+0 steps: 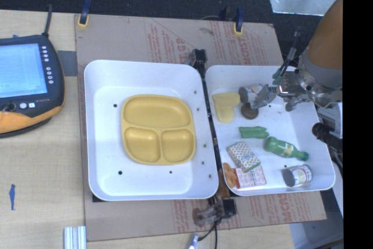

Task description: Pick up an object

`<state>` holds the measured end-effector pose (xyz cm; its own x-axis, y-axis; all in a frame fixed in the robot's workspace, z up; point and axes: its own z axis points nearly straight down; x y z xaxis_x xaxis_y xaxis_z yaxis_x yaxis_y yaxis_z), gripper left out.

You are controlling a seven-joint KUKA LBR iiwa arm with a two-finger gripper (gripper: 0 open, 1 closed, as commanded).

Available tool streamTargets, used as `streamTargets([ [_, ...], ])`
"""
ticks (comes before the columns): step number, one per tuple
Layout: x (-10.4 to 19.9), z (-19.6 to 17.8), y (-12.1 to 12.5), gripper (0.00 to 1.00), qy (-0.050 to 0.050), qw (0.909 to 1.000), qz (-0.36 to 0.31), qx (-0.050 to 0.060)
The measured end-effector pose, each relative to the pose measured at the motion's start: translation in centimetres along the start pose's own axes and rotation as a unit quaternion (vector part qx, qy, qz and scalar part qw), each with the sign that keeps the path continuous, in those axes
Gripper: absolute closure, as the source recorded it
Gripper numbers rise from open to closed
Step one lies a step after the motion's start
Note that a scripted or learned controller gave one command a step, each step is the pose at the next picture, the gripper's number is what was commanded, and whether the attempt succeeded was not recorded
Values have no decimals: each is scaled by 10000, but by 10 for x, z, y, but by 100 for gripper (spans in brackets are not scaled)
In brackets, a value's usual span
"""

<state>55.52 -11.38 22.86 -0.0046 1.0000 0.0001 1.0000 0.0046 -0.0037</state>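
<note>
- 2 white bins sit side by side; the left bin (pixel 105 125) holds a smooth yellow 3-compartment tray (pixel 158 128).
- The right bin (pixel 317 181) carries the clutter: a pale yellow slab (pixel 225 105), green bottle (pixel 284 148) lying aslant, green pepper-like piece (pixel 253 132), patterned box (pixel 243 155) and small can (pixel 298 175).
- The gripper (pixel 263 96) hangs at the right bin's upper part, just above a small brown round-topped object (pixel 249 111); whether its jaws are spread cannot be told.
</note>
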Motion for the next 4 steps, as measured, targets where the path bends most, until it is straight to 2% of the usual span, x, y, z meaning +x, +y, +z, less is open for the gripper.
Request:
streamTargets([
  [1,-11,138,15,0,-4,10000,-3,10],
  [2,-7,137,-21,0,-3,10000,-7,3],
  [3,-8,127,-21,100,-10,10000,-29,11],
  [4,-8,127,-21,0,-11,10000,-28,9],
])
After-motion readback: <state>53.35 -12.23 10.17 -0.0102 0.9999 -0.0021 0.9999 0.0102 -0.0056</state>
